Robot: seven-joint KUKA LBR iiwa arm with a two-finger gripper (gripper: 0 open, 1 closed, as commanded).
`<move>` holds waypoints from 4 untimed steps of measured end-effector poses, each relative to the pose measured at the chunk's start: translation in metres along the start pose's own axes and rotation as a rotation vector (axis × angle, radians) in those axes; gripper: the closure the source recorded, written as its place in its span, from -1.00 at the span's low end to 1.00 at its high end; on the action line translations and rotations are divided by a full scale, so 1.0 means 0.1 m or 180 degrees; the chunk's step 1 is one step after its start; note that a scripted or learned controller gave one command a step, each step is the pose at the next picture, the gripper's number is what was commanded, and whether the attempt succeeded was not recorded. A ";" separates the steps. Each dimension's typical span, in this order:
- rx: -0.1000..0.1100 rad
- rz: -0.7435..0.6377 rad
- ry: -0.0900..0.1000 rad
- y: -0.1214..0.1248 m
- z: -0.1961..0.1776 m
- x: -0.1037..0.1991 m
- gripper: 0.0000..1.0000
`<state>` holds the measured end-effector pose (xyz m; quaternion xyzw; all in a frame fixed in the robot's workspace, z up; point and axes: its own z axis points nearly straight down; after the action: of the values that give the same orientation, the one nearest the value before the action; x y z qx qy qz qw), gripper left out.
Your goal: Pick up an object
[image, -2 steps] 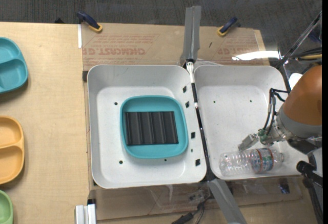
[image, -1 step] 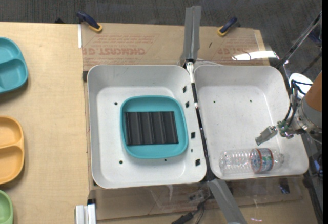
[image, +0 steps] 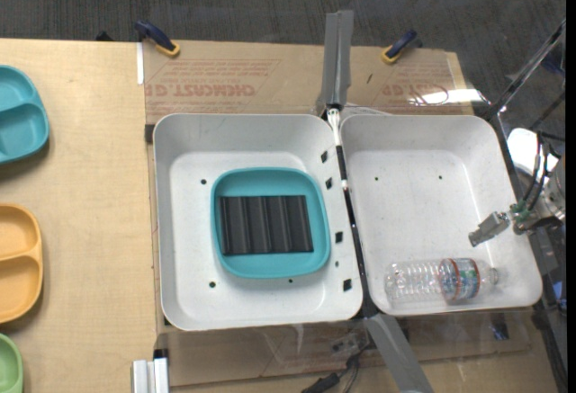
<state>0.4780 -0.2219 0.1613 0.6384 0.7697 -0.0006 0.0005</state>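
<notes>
Gripper [image: 491,227] above bottle [image: 441,280] (right bin [image: 396,148])

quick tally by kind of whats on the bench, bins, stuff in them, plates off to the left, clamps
white bins: 2, left bin and right bin
teal tray with dark ridged insert: 1, in the left bin
clear plastic bottle: 1, lying in the right bin
divided plates at the left edge: 3, teal, orange, green
clamps: 2, and
total: 9
</notes>
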 end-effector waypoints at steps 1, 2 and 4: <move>0.0001 0.0971 -0.0003 0.00 -0.55 0.00 -1.00; 0.0005 0.0817 0.0005 0.09 0.70 0.53 -1.00; -0.0001 0.0289 -0.0001 0.02 0.19 0.09 -1.00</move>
<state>0.4782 -0.2127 0.1422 0.6727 0.7399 -0.0006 0.0008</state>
